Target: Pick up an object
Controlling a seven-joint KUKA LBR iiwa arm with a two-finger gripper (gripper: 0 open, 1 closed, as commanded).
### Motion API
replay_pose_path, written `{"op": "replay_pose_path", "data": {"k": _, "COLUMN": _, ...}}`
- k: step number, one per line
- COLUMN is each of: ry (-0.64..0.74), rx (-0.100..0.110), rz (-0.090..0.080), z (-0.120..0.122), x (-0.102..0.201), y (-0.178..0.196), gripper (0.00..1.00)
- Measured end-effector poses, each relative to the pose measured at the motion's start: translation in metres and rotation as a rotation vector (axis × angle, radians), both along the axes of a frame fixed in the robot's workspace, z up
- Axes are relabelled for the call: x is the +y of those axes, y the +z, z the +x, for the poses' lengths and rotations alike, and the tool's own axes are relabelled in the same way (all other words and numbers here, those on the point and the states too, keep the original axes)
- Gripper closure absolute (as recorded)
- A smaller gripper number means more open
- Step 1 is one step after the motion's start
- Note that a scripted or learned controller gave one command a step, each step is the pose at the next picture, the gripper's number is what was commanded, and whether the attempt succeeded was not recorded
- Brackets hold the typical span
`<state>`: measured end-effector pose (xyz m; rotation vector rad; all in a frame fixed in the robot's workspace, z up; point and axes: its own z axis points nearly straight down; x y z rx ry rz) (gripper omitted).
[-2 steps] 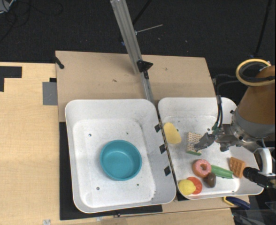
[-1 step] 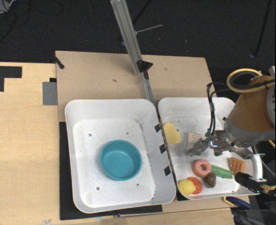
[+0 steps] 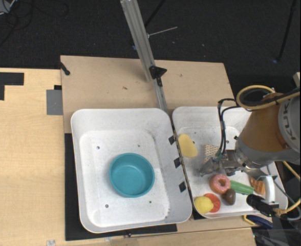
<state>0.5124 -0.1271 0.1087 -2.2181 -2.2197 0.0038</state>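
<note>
Arm reaching low into the right bin, among the toys

The gripper (image 3: 213,166) hangs over the right bin (image 3: 201,119), just above a pink donut (image 3: 220,183); I cannot tell how it is set. A yellow piece (image 3: 187,146) lies by the bin's left wall, a red and yellow fruit (image 3: 208,203) sits near the front edge, and a teal bowl (image 3: 132,175) rests alone in the left bin (image 3: 89,122)
</note>
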Motion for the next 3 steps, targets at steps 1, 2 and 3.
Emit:
{"op": "replay_pose_path", "data": {"k": 1, "ry": -0.002, "rx": -0.003, "rz": -0.001, "z": 0.001, "x": -0.001, "y": 0.012, "gripper": 1.00}}
{"op": "replay_pose_path", "data": {"k": 2, "ry": -0.001, "rx": -0.008, "rz": -0.002, "z": 0.011, "x": -0.006, "y": 0.063, "gripper": 1.00}}
{"op": "replay_pose_path", "data": {"k": 3, "ry": -0.001, "rx": -0.008, "rz": -0.001, "z": 0.011, "x": -0.006, "y": 0.115, "gripper": 1.00}}
